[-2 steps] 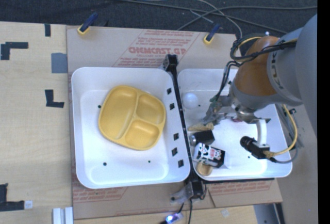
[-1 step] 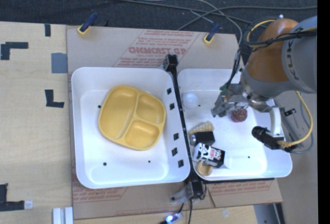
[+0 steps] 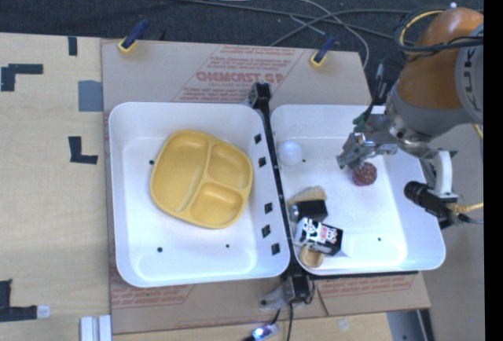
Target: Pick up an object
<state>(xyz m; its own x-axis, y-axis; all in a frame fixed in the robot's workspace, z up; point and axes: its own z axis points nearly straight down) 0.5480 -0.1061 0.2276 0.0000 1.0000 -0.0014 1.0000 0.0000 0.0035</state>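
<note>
A: In the camera view, what is the claw (image 3: 358, 157) doing?

B: It is hovering low in the right bin (image 3: 393, 249), its dark metal tip sitting just beside a small reddish, strawberry-like object (image 3: 365, 174), at that object's upper left. Nothing is showing between its tips, and I cannot tell whether it is spread or pressed together.

A: And the arm?

B: The grey arm (image 3: 428, 108) is reaching in from the right, its orange band (image 3: 440, 56) showing above the wrist, bending down over the bin's far right part.

A: What else is lying there?

B: A small white ball (image 3: 291, 151) is resting near the divider, and a cluster of a tan piece (image 3: 308, 195) and a black-and-white packet (image 3: 318, 234) is lying towards the near edge. A yellow sectioned plate (image 3: 201, 177) is sitting in the left bin (image 3: 130, 198) on the surface (image 3: 47, 198).
</note>
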